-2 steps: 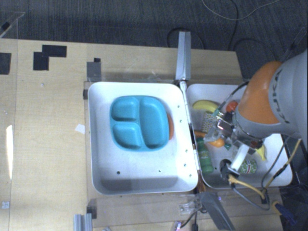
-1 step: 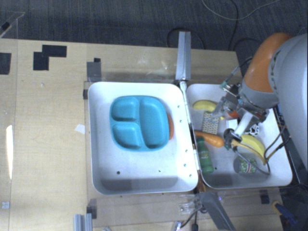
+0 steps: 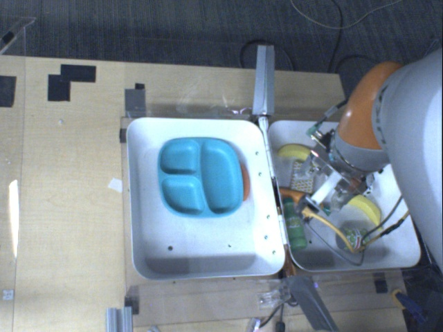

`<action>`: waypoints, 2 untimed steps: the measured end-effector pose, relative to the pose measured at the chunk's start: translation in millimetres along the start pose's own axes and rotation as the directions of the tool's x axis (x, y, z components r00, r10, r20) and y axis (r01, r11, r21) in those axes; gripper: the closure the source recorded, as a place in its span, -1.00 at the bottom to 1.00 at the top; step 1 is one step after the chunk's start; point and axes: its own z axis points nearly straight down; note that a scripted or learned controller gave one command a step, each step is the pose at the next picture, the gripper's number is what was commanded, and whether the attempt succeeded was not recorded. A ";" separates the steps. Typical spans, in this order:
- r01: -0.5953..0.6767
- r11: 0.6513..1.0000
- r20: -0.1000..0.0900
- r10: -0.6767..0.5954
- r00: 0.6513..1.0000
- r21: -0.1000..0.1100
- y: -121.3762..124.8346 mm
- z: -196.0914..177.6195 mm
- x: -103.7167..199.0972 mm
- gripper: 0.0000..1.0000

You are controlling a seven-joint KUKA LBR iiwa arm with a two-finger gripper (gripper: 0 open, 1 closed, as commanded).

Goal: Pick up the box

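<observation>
The box, speckled, sits just left of the gripper in the right bin, basically touching. Can't tell whether the jaws are open or closed.

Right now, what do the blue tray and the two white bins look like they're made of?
The blue tray looks like moulded plastic with a matte finish: uniform colour, rounded compartments, soft sheen. The left bin and right bin seem thin white plastic or coated metal; their smooth curved rims and small holes leave it open.
</observation>
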 end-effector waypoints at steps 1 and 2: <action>-0.314 0.949 0.000 0.314 0.949 0.000 -20.4 0.2 40.8 -1.00; -0.321 0.947 0.000 0.321 0.947 0.001 -62.3 0.0 1.0 -1.00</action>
